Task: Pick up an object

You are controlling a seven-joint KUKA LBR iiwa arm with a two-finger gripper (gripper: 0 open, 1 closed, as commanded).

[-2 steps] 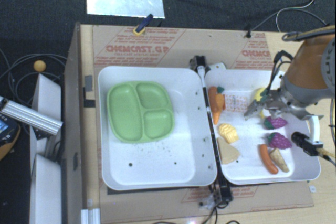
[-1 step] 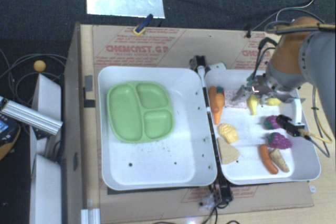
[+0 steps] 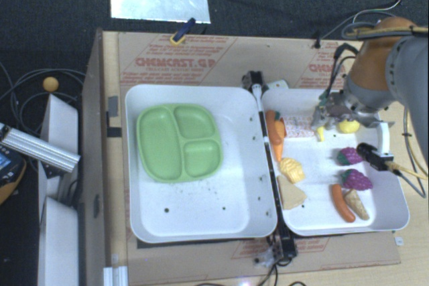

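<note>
Arm low over far part of right bin, hand at a yellow toy.

The grey arm with the orange band reaches in from the right; its hand sits over the far side of the right white bin, touching or just beside a yellow plastic toy. Cannot tell whether the hand is apart, together or clamped on anything. Same bin: an orange toy carrot at the left wall, a pale yellow lumpy toy and a tan flat wedge nearer, 2 purple toy grape bunches, an orange-red toy sausage at the near right. The left white bin holds a green 3-compartment plastic tray. Both bins rest on the table.
</note>
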